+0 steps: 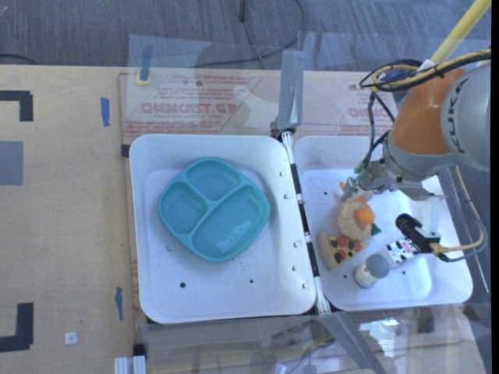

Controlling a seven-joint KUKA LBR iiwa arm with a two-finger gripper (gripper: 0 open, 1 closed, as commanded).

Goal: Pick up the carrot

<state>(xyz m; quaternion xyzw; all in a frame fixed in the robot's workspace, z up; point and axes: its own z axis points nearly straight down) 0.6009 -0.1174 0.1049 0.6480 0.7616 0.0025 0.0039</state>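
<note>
The carrot point(363, 216) is a small orange piece with a green tip. It lies in the right bin point(448, 283) against a tan bread-like piece point(348, 215). My gripper point(355, 187) hangs just above and behind them, near the bin's far left part, under the orange-banded wrist point(421, 123). The arm hides the gripper's tips, and I see nothing held.
A pizza slice point(340, 248) lies in front of the carrot, with a grey-topped cream cylinder point(371, 269) and a black-and-white spotted toy point(401, 250) to its right. The left bin point(148, 287) holds a teal divided plate point(214, 207).
</note>
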